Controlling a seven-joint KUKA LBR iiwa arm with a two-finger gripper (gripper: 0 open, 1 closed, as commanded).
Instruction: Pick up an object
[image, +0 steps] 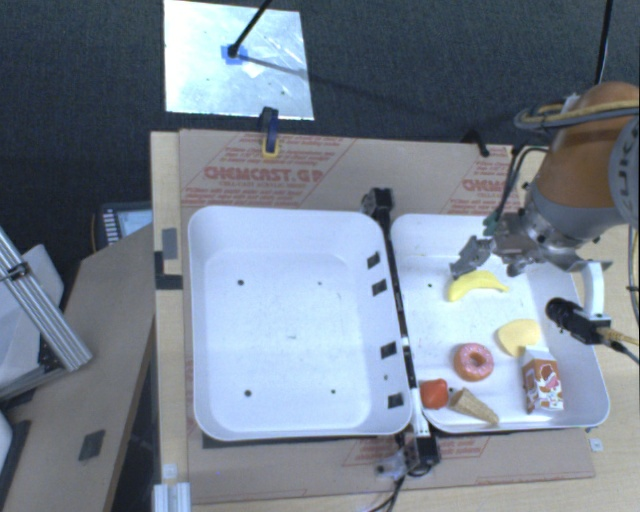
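My gripper (492, 264) hangs over the back part of the right bin (430, 240), open, its two fingers spread with nothing between them. Just below and in front of the fingertips lies a yellow banana (476, 286) on the bin floor. Nearer the front I see a pink donut (473, 361), a yellow cheese wedge (520, 336), a small red and white carton (541, 385), an ice cream cone (472, 406) and a red tomato-like piece (434, 393) by the front left corner.
The left bin (290, 320) sits beside the right one, a black-clipped divider (393, 300) between them. A black cable piece (575, 320) juts over the right bin's right side. Cardboard (300, 170) lies under both bins.
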